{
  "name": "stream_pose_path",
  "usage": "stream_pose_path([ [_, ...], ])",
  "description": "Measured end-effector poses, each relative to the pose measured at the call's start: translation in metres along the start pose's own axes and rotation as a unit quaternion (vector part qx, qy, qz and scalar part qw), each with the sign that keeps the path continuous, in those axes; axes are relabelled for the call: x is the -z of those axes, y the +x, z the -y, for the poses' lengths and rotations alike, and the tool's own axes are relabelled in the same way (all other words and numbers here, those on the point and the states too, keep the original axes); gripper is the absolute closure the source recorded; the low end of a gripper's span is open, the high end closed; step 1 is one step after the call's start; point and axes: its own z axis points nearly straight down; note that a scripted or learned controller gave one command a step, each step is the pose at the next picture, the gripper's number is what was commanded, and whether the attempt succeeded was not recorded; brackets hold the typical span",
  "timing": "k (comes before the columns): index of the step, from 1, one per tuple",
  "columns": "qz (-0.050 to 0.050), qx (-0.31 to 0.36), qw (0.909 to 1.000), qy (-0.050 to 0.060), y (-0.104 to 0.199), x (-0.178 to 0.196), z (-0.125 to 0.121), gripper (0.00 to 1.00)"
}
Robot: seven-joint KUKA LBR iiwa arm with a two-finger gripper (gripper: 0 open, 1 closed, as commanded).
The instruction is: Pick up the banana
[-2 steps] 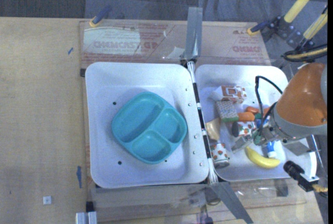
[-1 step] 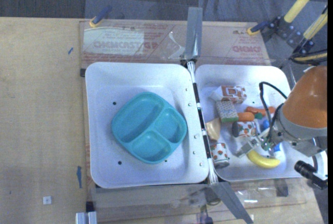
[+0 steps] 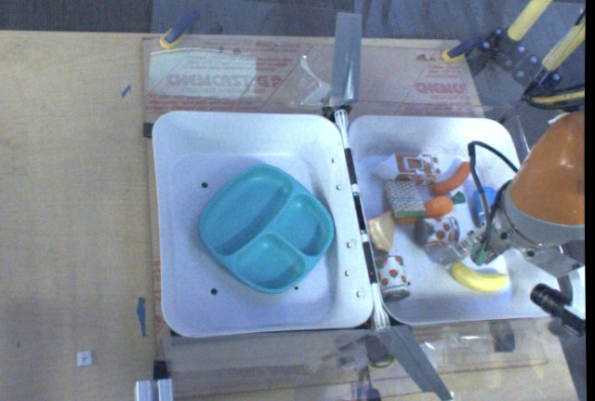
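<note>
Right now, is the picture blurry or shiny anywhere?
In the camera view the light is soft and even; the teal plate looks sharp, the small things near the banana are fuzzy, the gripper is hard to make out, and clear sheeting behind the bins shines faintly.

The banana [image 3: 480, 278] lies with bare bin floor in front, while a can [image 3: 443, 234] crowds just behind.

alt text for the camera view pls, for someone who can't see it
A grey and orange arm reaches from the right over the right bin, its gripper just above a banana lying among small toy foods. The left bin holds a teal divided plate.
</note>
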Motion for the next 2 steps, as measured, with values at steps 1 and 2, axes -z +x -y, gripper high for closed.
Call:
stream_pose_path([
  [1,-0.003,-0.107,0.9942,0.007,0.043,0.109,-0.0221,1.0],
  [2,-0.003,-0.107,0.9943,0.007,0.043,0.109,-0.022,0.0],
])
